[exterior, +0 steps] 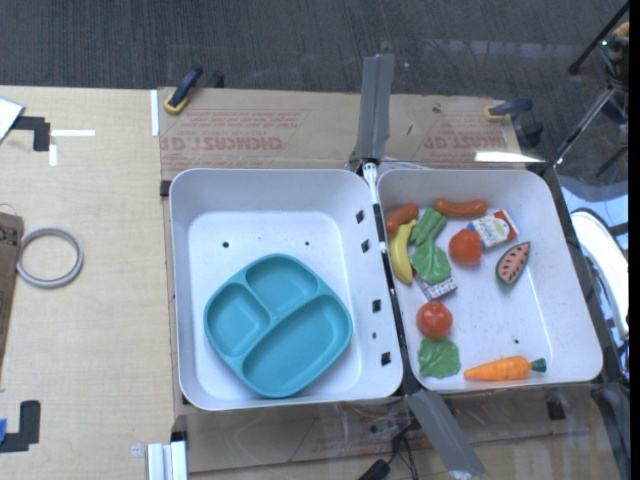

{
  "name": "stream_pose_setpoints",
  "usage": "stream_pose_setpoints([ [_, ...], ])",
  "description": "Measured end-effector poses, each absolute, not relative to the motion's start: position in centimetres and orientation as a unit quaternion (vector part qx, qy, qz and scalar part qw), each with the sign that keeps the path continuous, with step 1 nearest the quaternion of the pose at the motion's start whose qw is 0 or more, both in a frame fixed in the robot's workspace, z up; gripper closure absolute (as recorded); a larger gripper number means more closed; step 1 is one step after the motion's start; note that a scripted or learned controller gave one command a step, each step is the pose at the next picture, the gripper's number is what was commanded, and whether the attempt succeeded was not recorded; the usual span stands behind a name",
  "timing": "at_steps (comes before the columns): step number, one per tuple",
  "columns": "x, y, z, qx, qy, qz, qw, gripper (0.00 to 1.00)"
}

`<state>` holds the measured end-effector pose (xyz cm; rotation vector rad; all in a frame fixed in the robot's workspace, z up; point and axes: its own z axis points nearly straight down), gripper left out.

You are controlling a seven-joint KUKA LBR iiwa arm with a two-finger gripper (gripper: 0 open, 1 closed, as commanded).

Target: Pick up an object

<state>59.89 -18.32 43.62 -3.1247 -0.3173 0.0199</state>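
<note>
while the left bin holds a teal tray, toy food fills the right bin.

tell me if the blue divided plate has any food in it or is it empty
Empty. The blue divided plate lies flat in the left bin with all three compartments bare; the toy foods sit in the right bin.

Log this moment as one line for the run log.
toys: right bin | carrot: near front wall | blue plate: left bin | pick: not yet done
</note>
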Motion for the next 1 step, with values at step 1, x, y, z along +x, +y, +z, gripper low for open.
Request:
stream_pose_setpoints([
  [1, 62.14, -6.06, 43.66, -0.994, -0.111, 0.005, -0.001, 1.0],
])
